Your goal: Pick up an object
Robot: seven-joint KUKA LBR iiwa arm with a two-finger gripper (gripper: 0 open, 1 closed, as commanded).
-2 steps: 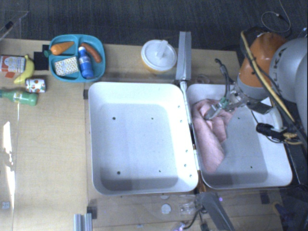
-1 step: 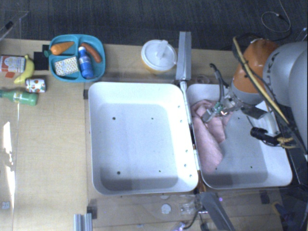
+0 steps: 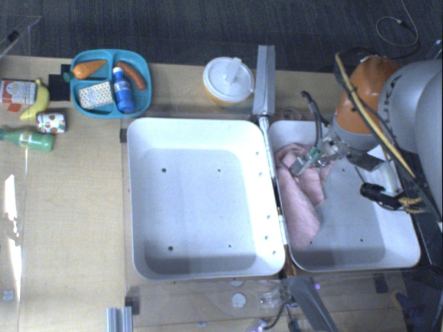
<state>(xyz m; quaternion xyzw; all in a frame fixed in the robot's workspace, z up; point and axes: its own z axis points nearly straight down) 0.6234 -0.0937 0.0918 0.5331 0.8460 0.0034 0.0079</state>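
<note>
A crumpled pink cloth [image 3: 302,200] lies along the left wall of the right bin [image 3: 356,237]. It runs from the bin's back left corner down toward the middle. My gripper [image 3: 305,163] is down on the upper part of the cloth, reaching in from the right under the orange wrist band [image 3: 360,88]. Its tip is small and partly lost against the folds.
The left bin [image 3: 201,199] stands beside it, with a metal divider post [image 3: 264,81] behind the gap. On the bench at back left are a blue compartment tray [image 3: 141,66] of toy food, a white lidded cup [image 3: 228,79], a banana [image 3: 36,101], a can [image 3: 50,122] and a green bottle [image 3: 28,140].
</note>
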